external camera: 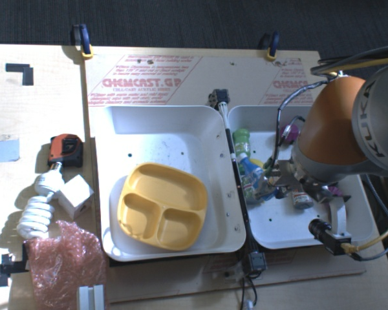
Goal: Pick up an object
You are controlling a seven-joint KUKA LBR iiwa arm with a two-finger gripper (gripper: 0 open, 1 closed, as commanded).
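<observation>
From the fixed camera above the bench, the arm is reaching in from the right and hanging low over the right bin, its orange band and grey wrist covering much of that bin's middle. The gripper is sitting beneath the wrist, down among the objects, and the wrist is blocking the view of it, so whether it is released, clenched or grasping something cannot be told.

The candidate objects are lying in a cluster along the right bin's left side. A green-capped bottle is resting near the bin's left wall, its long axis running roughly from the far wall toward the near one. Just below it, blue plastic packaging is spreading toward the gripper, and a small purple item is showing beside the wrist on its far side. The relation that matters is this: the cluster is lying to the gripper's left in the view, close beside it, so the pick is probably turning on a short shift leftward.

The left bin is holding a yellow divided tray, well apart from the gripper.
</observation>
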